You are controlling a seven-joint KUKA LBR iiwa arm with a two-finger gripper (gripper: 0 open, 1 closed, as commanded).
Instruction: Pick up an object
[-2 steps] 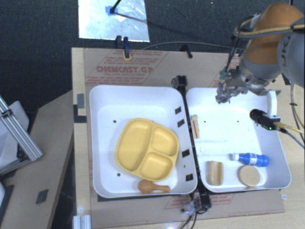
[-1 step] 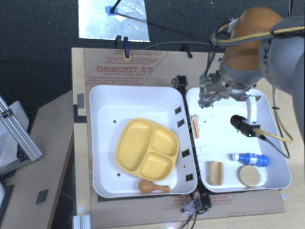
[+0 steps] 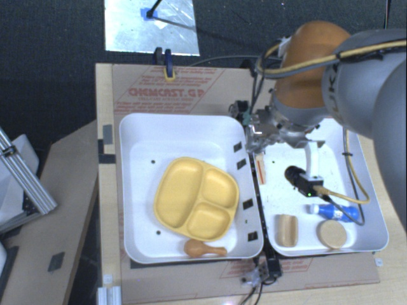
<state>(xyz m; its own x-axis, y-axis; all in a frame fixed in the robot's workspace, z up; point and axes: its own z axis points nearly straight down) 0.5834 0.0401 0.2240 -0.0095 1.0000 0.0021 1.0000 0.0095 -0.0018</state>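
Note:
My gripper (image 3: 257, 134) hangs over the far left corner of the right bin (image 3: 371, 199), close to the wall shared with the left bin (image 3: 135, 170). Nothing shows in its grasp. Just below it a thin orange stick (image 3: 261, 170) lies along that wall. At the right bin's near side sit a tan bread-like piece (image 3: 287, 230), a round beige disc (image 3: 332, 234) and a blue and white tube (image 3: 331, 212). In the left bin a yellow divided plate (image 3: 197, 199) lies tilted, with a brown drumstick (image 3: 205, 250) by its near edge.
The grey arm with its orange band (image 3: 311, 56) covers the far part of the right bin. Both bins rest on a cardboard sheet (image 3: 172, 91) held by a blue clamp (image 3: 167, 61). An aluminium rail (image 3: 25, 176) stands at the far left.

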